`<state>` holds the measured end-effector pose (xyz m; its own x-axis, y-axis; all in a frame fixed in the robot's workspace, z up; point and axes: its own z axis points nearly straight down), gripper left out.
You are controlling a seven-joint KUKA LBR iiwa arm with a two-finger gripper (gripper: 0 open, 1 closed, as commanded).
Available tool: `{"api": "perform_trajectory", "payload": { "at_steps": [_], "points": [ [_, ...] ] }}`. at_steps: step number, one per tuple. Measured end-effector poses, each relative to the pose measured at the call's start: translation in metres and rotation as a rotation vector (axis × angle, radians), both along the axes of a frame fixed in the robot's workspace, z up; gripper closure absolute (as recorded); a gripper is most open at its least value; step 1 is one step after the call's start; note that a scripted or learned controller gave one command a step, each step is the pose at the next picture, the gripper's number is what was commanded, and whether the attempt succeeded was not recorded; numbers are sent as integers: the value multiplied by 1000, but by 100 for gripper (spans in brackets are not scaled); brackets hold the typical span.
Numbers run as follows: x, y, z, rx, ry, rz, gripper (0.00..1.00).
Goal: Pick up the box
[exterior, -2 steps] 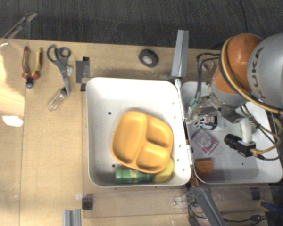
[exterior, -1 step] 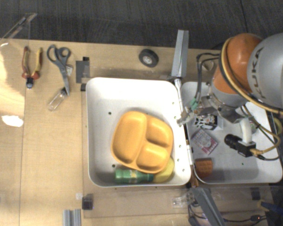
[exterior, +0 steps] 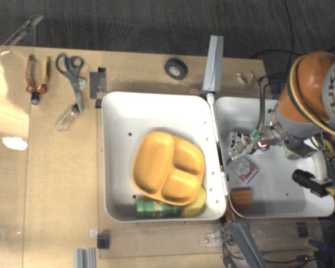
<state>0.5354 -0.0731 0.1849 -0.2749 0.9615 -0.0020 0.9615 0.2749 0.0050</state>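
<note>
In the right bin [exterior: 290, 205], near its left wall, lies a small flat box [exterior: 244, 171] with a pinkish-purple face and a clear wrapping. My gripper [exterior: 238, 146] hangs just above and a little behind it, reaching in from the right under the grey arm with its orange band [exterior: 310, 88]. From this slant I cannot make out whether the gripper touches the box. Nothing is visibly held. A small brown block [exterior: 241, 196] sits in the same bin's front left corner.
The left bin [exterior: 117, 149] holds a yellow divided plate [exterior: 169, 167], with a green bottle [exterior: 155, 207] and a yellow object [exterior: 197, 203] tucked under its front edge. Scissors [exterior: 73, 77], pliers [exterior: 36, 78] and a tape roll [exterior: 176, 68] lie on the bench behind.
</note>
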Motion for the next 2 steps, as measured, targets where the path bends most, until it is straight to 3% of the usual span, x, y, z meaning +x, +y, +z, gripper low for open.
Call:
{"api": "perform_trajectory", "payload": {
  "at_steps": [1,2],
  "points": [
    [11,-19,-95,2,-7,-236,0],
    [14,-20,-83,-1,-16,-234,100]
  ]
}}
